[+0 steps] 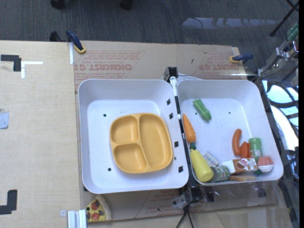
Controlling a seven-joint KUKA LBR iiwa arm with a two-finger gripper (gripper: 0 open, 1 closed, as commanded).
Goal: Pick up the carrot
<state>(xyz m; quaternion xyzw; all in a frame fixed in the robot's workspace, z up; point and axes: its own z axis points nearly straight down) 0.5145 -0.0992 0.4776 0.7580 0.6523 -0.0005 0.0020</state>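
Gripper: state can't tell.
L bin [88,127]: yellow plate [141,142].
R bin [223,91]: carrot [189,129] by left wall; green veg [202,109], prob. pepper.

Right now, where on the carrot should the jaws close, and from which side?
Probably the carrot's thick orange middle, from straight above. It lies flat against the right bin's left wall, so jaws should close across its width; the wall-side gap looks tight.
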